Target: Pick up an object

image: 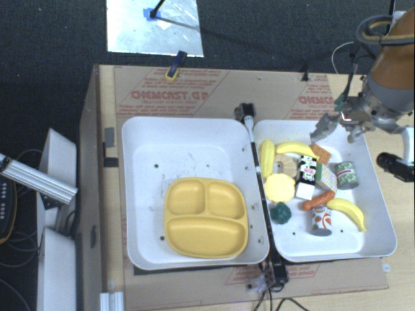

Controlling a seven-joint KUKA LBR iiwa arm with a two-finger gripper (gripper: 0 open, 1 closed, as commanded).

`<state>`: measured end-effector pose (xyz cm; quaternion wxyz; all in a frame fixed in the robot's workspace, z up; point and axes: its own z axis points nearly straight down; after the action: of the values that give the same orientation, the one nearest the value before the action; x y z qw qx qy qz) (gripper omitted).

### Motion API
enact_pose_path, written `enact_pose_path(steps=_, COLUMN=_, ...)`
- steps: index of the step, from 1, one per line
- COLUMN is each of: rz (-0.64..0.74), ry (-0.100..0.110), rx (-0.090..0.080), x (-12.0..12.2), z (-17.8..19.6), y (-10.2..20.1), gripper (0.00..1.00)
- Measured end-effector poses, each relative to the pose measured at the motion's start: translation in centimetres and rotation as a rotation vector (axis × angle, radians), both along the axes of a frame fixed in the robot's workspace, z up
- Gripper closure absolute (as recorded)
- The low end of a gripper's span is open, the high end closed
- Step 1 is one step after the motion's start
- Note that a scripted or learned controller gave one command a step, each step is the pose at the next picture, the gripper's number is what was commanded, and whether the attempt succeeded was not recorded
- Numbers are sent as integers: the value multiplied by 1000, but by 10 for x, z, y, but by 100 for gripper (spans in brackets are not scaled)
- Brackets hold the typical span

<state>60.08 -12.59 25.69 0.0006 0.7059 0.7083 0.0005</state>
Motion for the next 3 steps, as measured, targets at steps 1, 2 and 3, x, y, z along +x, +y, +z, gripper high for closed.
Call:
enact_pose_path(steps=1, rz=-2, ry=-18, rx=-3, x=-36, z=-150, y=-28, gripper=0)
enact_pose_path(steps=2, rz=-1, ry=-1, rx=-1, x=5, z=-168, y=-28, gripper=0)
enact_pose_path(steps=3, rz=1, ry=-5, rx=0, x=6, z=-156, y=-28, gripper=100)
